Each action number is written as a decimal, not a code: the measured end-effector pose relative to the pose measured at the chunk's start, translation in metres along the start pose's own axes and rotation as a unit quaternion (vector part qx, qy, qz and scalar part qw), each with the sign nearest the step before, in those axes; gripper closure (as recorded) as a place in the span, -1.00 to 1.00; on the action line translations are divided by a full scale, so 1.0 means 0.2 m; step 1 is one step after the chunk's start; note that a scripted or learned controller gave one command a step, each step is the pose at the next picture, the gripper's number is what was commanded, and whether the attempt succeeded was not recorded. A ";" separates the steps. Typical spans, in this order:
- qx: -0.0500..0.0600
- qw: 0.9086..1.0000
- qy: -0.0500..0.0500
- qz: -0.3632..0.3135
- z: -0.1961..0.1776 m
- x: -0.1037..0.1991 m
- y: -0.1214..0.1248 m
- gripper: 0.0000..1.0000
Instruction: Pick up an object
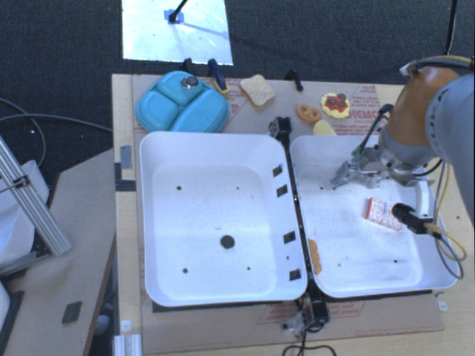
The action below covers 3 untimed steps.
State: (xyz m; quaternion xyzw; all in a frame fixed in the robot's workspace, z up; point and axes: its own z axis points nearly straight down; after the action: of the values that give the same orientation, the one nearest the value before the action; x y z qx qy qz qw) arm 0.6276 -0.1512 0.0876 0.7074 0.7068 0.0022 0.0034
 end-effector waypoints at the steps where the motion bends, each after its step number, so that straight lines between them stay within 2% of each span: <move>1: 0.000 1.000 0.001 -0.004 0.01 0.24 0.22 -1.00; 2: 0.000 1.000 0.000 0.000 0.00 0.09 -0.08 -1.00; 3: -0.001 1.000 -0.002 0.000 -0.08 -0.30 0.17 -1.00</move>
State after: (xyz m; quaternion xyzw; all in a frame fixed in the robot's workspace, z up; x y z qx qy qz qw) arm 0.6615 -0.2108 0.1047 0.7075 0.7067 0.0018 0.0057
